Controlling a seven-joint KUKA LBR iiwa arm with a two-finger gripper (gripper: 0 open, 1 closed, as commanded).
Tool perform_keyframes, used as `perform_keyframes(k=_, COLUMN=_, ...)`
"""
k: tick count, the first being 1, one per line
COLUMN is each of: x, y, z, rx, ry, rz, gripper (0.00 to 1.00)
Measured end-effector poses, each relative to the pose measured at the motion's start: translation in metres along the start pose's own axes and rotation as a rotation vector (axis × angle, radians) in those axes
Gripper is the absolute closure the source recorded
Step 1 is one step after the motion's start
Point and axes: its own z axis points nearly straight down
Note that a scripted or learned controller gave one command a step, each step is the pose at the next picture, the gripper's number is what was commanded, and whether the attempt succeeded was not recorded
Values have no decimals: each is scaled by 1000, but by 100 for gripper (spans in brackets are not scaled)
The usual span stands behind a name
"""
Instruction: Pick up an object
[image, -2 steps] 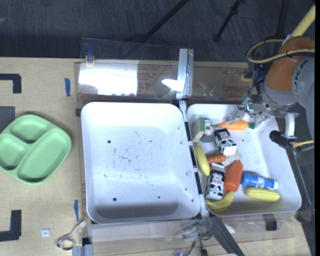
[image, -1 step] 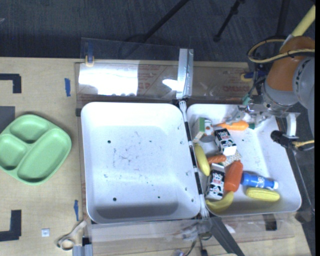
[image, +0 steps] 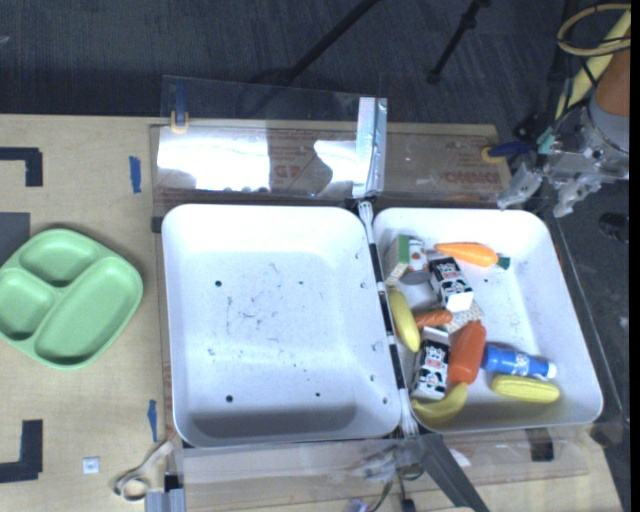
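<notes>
1. Nearest the cam, at 6 o'clock: front lip of the worktop (image: 90, 440), w/ a small tan loop of cord or tape (image: 135, 480) at its near left corner.
2. Left bin (image: 200, 240) has only scuff marks and a few dark dots on its floor.
3. Right bin (image: 560, 300) holds all the pickable stuff, packed toward its 9 o'clock wall: carrot (image: 465, 254) at 12, black-and-white carton (image: 450, 280) just below it, yellow banana (image: 404, 318) along the divider, orange-red bottle (image: 465, 352), second carton (image: 433, 368), blue-white tube (image: 518, 362) above a small yellow piece (image: 525, 389), another banana (image: 442, 404) at 6.
4. Gripper (image: 555, 185) sits outside the right bin, off its 1 o'clock corner, over the back edge. Nothing seen between its fingers; can't tell if they're spread or closed, too small and cluttered.
5. Risks (my read): items touch or overlap, so a descent into the pile could clip two at once or push one aside. Things tight on the divider leave little finger room on that side; a finger could hit the wall. Rounded bottle, bananas prob. roll or slip.
6. Room: 3 o'clock half of the right bin is bare, so approach from there is open. Carrot and tube look most apart from their neighbours.
7. Green divided plate (image: 65, 295) at 9 o'clock on the worktop, well apart.
</notes>
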Motion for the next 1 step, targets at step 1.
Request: perform_keyframes(k=1, x=18, y=-2, z=105, rx=2, ry=2, rz=-31, gripper=0)
